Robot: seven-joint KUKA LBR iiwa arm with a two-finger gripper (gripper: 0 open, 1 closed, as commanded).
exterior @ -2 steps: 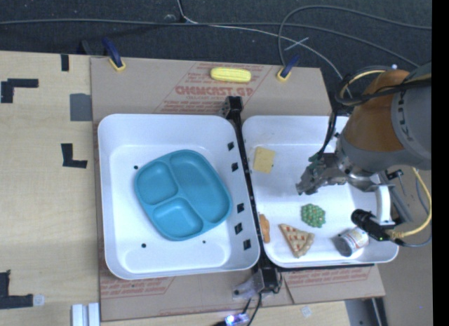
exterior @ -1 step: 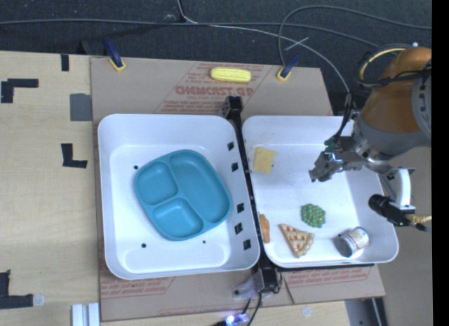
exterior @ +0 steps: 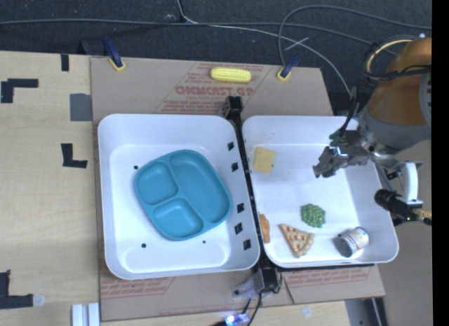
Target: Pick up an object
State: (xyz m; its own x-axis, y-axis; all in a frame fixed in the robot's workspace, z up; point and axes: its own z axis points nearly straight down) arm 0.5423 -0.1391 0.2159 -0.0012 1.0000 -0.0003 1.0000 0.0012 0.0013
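The right bin point(exterior: 280, 132) holds a pale yellow cube point(exterior: 264, 160) at its upper left, a green broccoli piece point(exterior: 313, 214) in the middle, a pizza slice point(exterior: 297, 239) near the front, a small orange item point(exterior: 264, 227) against the left wall, and a silver can point(exterior: 352, 241) at the front right. My gripper point(exterior: 328, 165) hangs over the right part of this bin, above and right of the broccoli, with nothing visible between its fingers.
The left bin point(exterior: 112, 177) holds a blue divided plate point(exterior: 182, 193). A yellow banana-like object point(exterior: 230, 74) lies on the cardboard behind the bins. Cables run across the dark area at the back.
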